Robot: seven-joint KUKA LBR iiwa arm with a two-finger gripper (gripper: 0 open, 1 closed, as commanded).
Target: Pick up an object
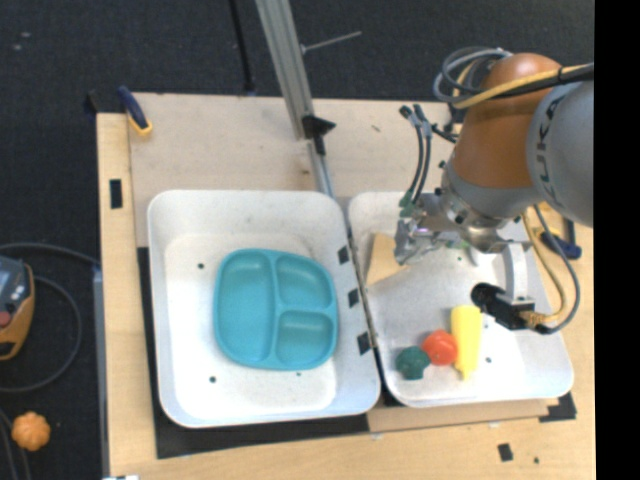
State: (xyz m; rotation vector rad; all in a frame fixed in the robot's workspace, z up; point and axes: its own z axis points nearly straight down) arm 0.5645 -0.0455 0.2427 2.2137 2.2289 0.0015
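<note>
In the right bin [545,373] a yellow oblong piece [466,339], a red-orange round piece [440,347] and a dark green piece [412,362] lie close together near the front edge. A tan wedge-shaped piece [383,259] rests against the bin's left wall. My gripper [416,238] hangs over the bin's back left part, just right of the tan wedge and well behind the other three pieces. The wrist hides its tips.
The left bin [180,378] holds a teal divided plate [276,308]. A slanted metal rail [292,68] rises behind the bins. An orange ball [30,429] lies off the bench at the lower left. Cables loop around the wrist on the right.
</note>
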